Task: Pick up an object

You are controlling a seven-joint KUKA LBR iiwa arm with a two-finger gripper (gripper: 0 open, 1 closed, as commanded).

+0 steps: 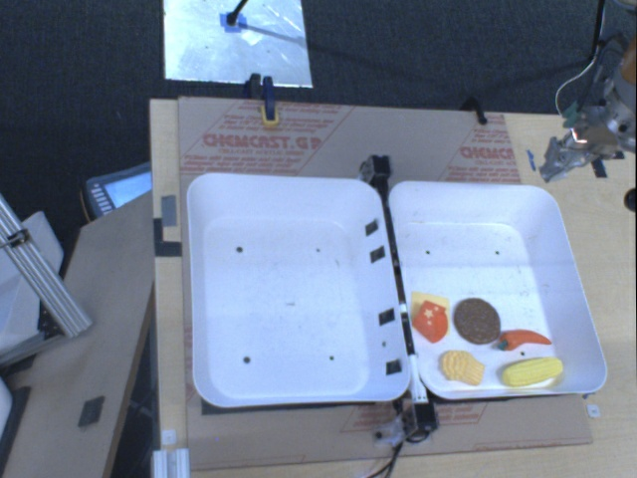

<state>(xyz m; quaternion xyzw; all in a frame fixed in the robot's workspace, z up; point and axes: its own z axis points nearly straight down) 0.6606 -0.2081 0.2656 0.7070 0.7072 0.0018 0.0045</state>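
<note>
Claw (565,157) sits up beyond the right bin (557,217), finger state unreadable, well apart from the crowded toy food, so a descent risks nudging neighbours like brown disc (477,320) or corn (531,371).

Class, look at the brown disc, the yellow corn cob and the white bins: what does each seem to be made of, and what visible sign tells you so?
Brown disc: probably matte plastic or rubber toy food; flat, dull, evenly coloured.
Corn cob: likely moulded plastic; uniform bright yellow, smooth rounded shape.
White bins: apparently thin moulded plastic; rounded corners, slightly glossy, one-piece shallow walls.
</note>
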